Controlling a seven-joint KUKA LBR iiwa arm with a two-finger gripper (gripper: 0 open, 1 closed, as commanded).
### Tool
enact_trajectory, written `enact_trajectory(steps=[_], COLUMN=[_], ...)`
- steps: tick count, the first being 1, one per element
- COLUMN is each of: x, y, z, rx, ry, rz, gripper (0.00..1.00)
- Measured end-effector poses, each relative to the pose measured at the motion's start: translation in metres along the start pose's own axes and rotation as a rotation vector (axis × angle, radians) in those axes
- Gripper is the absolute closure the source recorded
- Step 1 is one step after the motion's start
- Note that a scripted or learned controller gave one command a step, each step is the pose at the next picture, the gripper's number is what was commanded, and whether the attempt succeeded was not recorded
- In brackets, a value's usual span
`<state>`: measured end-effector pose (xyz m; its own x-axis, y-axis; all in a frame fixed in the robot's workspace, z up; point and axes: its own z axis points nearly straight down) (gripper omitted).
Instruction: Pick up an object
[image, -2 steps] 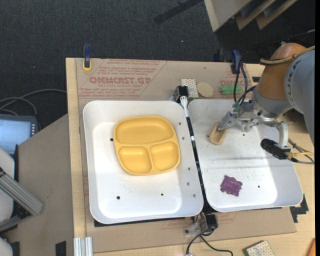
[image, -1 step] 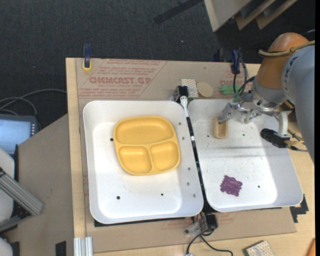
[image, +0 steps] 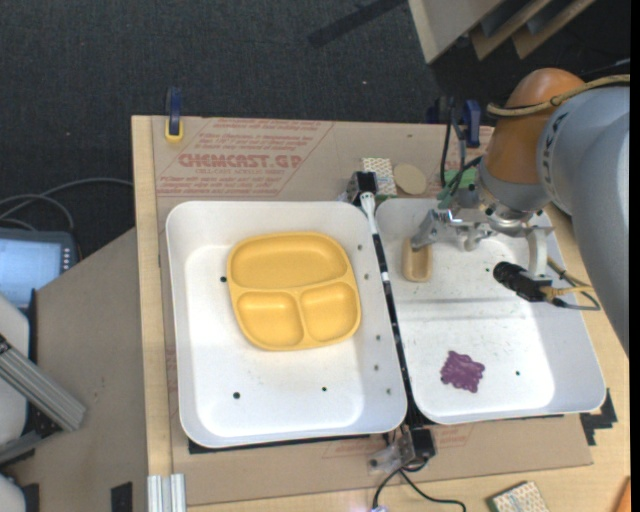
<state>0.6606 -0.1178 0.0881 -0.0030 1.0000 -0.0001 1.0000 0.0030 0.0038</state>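
The arm comes in from 3 o'clock, and the gripper (image: 455, 232) hangs over the right bin (image: 570, 395), at about 11 o'clock in that bin, close to the far wall. Whether it is spread or closed cannot be made out from this angle, and nothing shows in its grasp. A small tan block (image: 417, 263) lies on the bin floor at 10 o'clock, just beside the gripper, at 7 o'clock from it. A purple lump (image: 462, 370) lies at 6 o'clock in the same bin, well apart from both. In the left bin (image: 200, 400), a yellow divided plate (image: 295, 290) sits flat, toward 12 o'clock.
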Motion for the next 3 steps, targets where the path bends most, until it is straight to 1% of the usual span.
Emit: enact_trajectory(steps=[1,3], x=[0.0223,0.0221], y=[0.0076,0.0075], z=[0.0001,-0.0001], rx=[-0.001,-0.001], ry=[-0.003,-0.003], rz=[0.001,0.003], gripper=[0.00,0.00])
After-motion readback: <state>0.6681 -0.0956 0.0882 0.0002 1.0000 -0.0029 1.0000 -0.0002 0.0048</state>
